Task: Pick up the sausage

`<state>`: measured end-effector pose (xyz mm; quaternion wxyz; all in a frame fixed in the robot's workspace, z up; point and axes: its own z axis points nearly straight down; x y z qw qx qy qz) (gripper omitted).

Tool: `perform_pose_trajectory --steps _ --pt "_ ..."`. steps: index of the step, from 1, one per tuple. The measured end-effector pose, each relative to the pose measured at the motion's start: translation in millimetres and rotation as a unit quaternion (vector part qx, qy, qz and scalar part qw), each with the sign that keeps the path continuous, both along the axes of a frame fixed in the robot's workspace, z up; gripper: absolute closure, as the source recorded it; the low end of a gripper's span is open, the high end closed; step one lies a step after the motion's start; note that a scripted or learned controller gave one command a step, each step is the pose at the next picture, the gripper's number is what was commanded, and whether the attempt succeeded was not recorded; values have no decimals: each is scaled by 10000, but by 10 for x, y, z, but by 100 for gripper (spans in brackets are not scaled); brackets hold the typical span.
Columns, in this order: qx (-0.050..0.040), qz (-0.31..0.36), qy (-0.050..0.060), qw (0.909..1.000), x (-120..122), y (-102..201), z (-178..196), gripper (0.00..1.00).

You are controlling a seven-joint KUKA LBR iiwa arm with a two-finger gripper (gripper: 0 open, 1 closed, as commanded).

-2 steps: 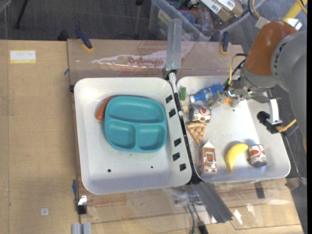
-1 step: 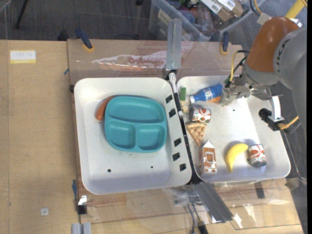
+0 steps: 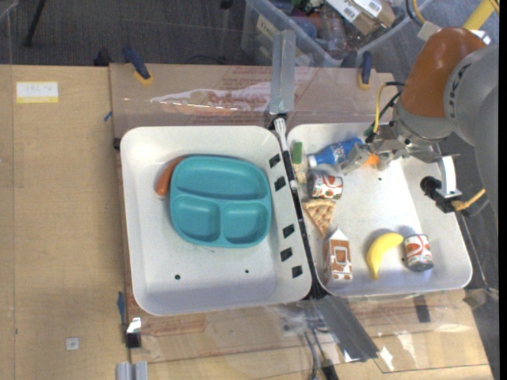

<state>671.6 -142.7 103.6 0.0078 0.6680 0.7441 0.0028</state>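
One sausage (image 3: 162, 180) beside the teal tray (image 3: 219, 200) — gripper (image 3: 375, 150) state unclear; labels unreadable.

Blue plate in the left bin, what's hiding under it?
A sausage peeks out from under the blue plate's left edge. Just its orange-brown end shows; the rest is covered by the plate.

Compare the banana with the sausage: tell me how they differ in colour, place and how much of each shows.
The banana is yellow; the sausage is orange-red. The banana lies in the right bin, beside a can; the sausage lies in the left bin. The banana shows whole, while the sausage is mostly hidden at the edge of the teal tray. Both are elongated food items.
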Motion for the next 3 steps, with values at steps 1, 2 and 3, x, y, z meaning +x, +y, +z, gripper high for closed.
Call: perform_pose_trajectory --steps 1,2,3 --pt "-10 3 -29 10000 15 -3 123 100" --pt "21 748 20 9972 -1100 455 -123 100" --pt "16 1094 64 9940 -1783 -199 1047 100"
